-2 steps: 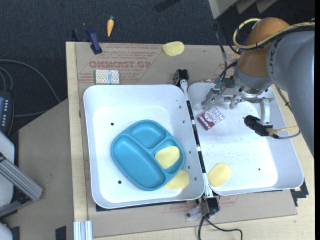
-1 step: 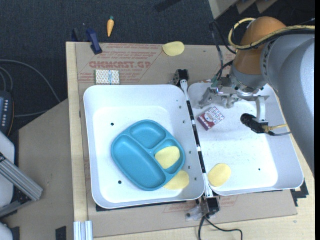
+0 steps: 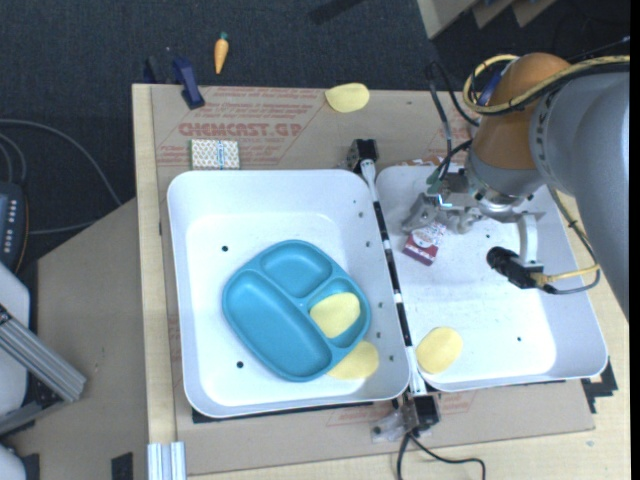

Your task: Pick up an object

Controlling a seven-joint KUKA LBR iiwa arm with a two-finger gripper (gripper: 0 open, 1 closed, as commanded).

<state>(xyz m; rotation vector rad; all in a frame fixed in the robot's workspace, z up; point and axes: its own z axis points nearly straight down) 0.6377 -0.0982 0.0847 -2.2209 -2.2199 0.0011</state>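
In the right bin (image 3: 560, 343), my gripper (image 3: 441, 208) hangs low over the far left part, under the arm's orange band (image 3: 520, 108). Directly in front of it, a small red and white packet (image 3: 425, 243) lies on the bin floor, close to or touching the tip. A yellow lemon-shaped piece (image 3: 438, 349) rests at the right bin's near left corner. In the left bin (image 3: 200, 218), a blue divided plate (image 3: 275, 313) holds a yellow piece (image 3: 336, 313), and a second yellow piece (image 3: 356, 361) lies against the plate's near edge.
On the bench beyond the bins lie a yellow piece (image 3: 347, 97), a small patterned packet (image 3: 215, 153) and a blue object (image 3: 186, 81). A small orange carrot (image 3: 220, 53) lies on the floor beyond. A black clip (image 3: 362, 153) sits at the bins' shared far corner. A black cable end (image 3: 510, 265) hangs over the right bin.
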